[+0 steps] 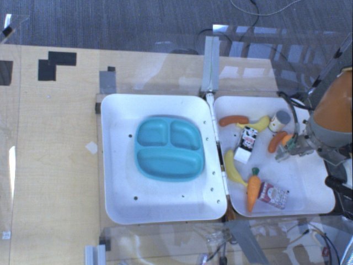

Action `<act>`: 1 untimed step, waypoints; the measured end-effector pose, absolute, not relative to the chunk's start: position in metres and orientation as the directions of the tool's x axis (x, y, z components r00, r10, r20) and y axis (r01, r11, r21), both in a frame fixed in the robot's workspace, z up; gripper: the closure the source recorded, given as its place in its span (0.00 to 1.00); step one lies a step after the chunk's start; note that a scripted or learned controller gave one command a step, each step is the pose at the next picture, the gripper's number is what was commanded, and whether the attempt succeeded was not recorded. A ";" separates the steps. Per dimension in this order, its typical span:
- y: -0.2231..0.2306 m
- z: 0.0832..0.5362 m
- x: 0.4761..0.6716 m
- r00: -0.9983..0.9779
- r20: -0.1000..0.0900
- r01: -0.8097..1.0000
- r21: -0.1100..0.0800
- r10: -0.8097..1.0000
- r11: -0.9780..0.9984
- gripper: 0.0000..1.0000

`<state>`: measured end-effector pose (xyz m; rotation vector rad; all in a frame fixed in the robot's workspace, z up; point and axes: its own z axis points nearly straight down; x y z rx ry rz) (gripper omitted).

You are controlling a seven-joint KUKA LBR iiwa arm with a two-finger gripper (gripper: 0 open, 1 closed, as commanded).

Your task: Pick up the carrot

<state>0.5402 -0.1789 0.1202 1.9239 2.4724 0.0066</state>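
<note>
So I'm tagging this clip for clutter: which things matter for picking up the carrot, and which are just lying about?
Job:
carrot
gripper
right bin

Lying about:
blue tray
left bin
two bananas
sausage
milk carton
red packet
grey cup

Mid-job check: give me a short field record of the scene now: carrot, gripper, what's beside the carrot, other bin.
carrot: orange carrot, lying near the front of the right bin, not held
gripper: gripper over the right bin's right side, apart from the carrot
beside carrot: banana to its left, red packet to its right
left bin: left bin holds a blue divided tray
</note>
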 end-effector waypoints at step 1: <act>-0.179 0.120 0.540 -0.246 -0.004 0.969 0.009 0.969 0.246 0.00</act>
